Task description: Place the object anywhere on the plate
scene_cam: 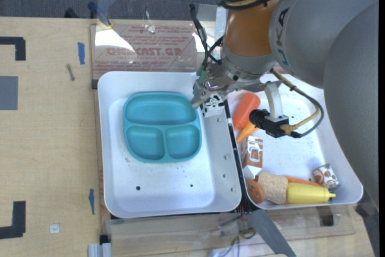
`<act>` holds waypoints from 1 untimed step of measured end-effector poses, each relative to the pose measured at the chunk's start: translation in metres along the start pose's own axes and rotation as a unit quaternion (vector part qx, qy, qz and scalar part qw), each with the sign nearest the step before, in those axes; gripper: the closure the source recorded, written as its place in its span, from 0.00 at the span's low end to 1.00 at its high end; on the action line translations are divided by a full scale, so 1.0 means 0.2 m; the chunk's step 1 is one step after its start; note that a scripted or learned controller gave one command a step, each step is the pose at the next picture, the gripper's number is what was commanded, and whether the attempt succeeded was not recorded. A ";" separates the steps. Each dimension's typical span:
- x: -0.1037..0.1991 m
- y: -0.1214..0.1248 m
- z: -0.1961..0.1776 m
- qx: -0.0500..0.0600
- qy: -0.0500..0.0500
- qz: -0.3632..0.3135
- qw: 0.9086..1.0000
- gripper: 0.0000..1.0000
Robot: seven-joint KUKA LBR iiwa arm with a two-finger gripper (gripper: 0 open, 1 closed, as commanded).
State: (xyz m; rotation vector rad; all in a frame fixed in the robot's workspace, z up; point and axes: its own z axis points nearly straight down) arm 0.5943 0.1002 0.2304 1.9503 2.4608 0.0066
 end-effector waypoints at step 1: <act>-0.02 0.00 0.00 0.001 -0.001 0.002 1.000 0.00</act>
